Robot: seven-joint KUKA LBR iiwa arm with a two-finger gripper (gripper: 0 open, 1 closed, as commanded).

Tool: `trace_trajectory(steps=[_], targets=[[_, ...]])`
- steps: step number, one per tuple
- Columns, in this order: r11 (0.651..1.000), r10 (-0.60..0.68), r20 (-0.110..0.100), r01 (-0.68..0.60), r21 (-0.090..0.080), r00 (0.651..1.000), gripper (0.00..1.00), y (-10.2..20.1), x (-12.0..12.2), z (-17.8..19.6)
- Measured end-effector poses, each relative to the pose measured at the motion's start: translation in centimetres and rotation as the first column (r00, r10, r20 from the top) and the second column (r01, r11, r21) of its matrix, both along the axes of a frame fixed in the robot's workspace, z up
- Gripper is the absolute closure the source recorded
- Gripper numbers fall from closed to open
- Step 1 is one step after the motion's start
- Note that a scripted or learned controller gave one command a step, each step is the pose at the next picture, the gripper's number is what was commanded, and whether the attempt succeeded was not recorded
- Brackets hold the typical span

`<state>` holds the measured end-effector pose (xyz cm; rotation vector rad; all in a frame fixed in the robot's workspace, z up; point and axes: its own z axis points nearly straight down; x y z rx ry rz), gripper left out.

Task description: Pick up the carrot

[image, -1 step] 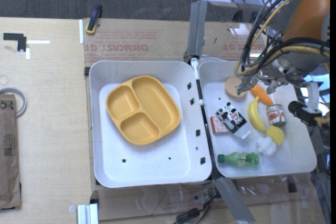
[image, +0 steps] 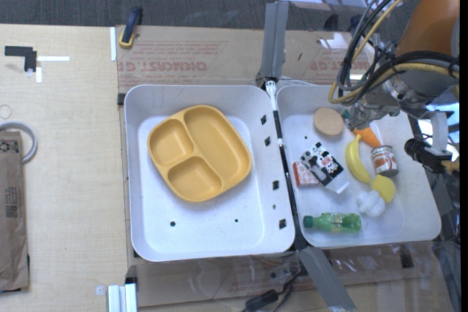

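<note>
Jaws hidden, open or shut impossible to tell, the gripper (image: 363, 115) hangs directly over the carrot (image: 369, 137), whose long axis slants toward lower right.

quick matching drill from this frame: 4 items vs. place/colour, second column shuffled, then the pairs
Items:
1. plate
2. bottle
3. carrot
4. banana

Descriptions:
A. green, lying along the right bin's near edge
B. orange, just below the gripper
C. yellow, three compartments, in the left bin
D. yellow, curved, beside the small can

Pairs: 1-C, 2-A, 3-B, 4-D
</note>
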<state>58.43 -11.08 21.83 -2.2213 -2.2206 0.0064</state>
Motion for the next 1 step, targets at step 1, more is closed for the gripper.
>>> trace_trajectory(steps=[1], targets=[[0.993, 0.116, 0.003, -0.116, -0.001, 0.993, 1.0, -7.54, 3.58, 3.44]])
